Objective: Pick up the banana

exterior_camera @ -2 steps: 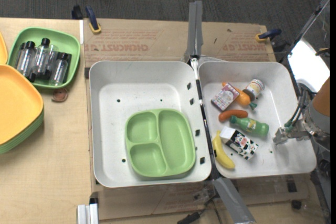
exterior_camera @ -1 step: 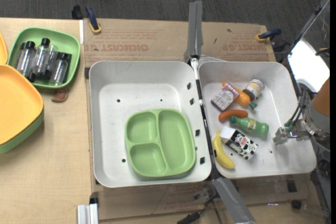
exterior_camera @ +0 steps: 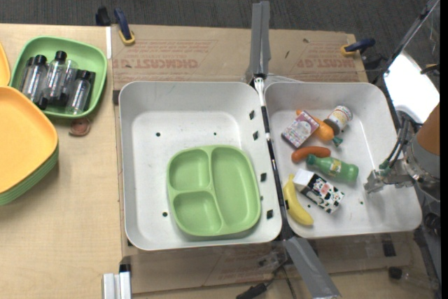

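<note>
The yellow banana [exterior_camera: 297, 204] lies in the right bin [exterior_camera: 392, 217], close to its left wall near the front, curving from back to front. My gripper [exterior_camera: 379, 179] hangs low at the bin's right side, well to the right of the banana and apart from it. A black-and-white carton [exterior_camera: 323, 193] lies between them, just right of the banana. Nothing shows in the gripper's grasp.
The right bin also holds a green bottle [exterior_camera: 334, 167], an orange sausage-shaped toy [exterior_camera: 310, 153], a pink carton [exterior_camera: 301, 128], an orange [exterior_camera: 325, 130] and a small jar [exterior_camera: 339, 117]. A green divided plate [exterior_camera: 213, 190] sits in the left bin [exterior_camera: 140, 150]. A tray of bottles [exterior_camera: 59, 77] and orange plates [exterior_camera: 21, 143] lie far left.
</note>
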